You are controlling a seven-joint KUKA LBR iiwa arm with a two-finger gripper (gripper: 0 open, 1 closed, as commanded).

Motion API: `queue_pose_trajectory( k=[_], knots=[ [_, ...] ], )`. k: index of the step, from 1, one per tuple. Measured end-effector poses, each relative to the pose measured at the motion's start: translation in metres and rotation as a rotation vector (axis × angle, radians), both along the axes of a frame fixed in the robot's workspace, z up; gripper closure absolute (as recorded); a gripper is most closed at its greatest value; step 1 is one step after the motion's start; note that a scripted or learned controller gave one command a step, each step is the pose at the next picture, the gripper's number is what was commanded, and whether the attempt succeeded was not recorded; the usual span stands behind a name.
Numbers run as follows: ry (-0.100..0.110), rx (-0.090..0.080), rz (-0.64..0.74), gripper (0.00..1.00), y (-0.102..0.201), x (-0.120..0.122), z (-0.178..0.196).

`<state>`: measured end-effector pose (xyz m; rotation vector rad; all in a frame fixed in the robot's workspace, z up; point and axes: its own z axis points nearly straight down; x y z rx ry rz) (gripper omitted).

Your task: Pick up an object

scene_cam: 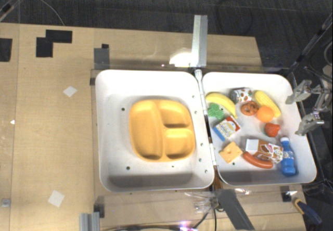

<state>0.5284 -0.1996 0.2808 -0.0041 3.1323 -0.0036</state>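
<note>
So the pick hasn't really started yet, as far as I can judge. The gripper (310, 104) sits at the right edge of the frame, over the rim of the right bin (291, 85), with nothing between its jaws. The two metal fingers look spread apart, one higher in the frame and one lower, so I'd call it open and waiting.

All the candidates are in the right bin: a banana (220, 103) in its upper left part, a corn cob (267, 103) and an orange (265, 114) toward the upper right, a tomato-ish red thing (272, 129) right of the middle, a cheese wedge (230, 152) lower left, a hot dog (257, 161) along the bottom, and a blue bottle (287, 159) lower right near the wall. The left bin (109, 120) just has a yellow divided tray (160, 129) sitting in the middle.

Next move, I reckon: swing in toward frame left over the bin, pick one target, line up and come straight down.

Room-wise it's tight. The stuff is packed close, several pieces touching or just beside each other. The red thing has a bit of bare floor around it, so that looks like the easier grab. The bottle hugs the right wall, which could block a finger. Banana and the green item (217, 112) crowd the divider between bins.
</note>
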Motion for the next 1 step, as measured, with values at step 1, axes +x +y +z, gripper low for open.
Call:
queue_pose_trajectory(
  k=[1],
  knots=[
    [0.001,0.0,0.038,0.0,-0.0055,0.0394,-0.0055]
  ],
)
